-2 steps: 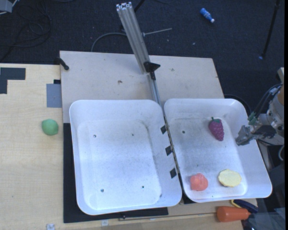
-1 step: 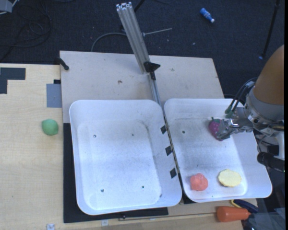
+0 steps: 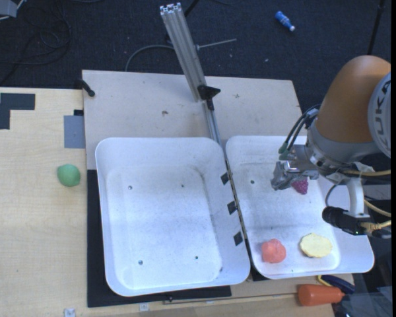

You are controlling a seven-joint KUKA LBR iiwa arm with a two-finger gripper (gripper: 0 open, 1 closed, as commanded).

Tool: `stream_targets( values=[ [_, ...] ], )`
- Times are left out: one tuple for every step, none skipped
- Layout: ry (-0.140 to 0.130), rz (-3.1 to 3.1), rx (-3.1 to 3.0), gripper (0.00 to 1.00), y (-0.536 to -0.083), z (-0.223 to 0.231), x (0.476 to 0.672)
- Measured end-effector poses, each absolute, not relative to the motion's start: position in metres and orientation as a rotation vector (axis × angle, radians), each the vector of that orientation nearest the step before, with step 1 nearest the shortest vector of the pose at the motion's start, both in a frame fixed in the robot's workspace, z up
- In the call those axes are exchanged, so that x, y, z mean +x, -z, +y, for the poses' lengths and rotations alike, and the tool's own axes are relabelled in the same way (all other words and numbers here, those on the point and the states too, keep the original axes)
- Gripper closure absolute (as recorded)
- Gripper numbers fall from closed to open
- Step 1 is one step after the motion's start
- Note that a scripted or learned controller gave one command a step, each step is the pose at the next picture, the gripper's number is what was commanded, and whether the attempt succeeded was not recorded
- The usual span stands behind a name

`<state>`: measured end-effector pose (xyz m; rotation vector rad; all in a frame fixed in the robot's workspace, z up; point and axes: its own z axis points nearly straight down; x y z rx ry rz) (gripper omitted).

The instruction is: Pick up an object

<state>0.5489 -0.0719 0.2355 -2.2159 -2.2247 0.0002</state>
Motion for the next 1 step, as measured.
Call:
stream_targets(
  values=[
    [0.001,-2.224,-2.218,1.00,-0.2444,-0.0223,0.5668]
  ],
)
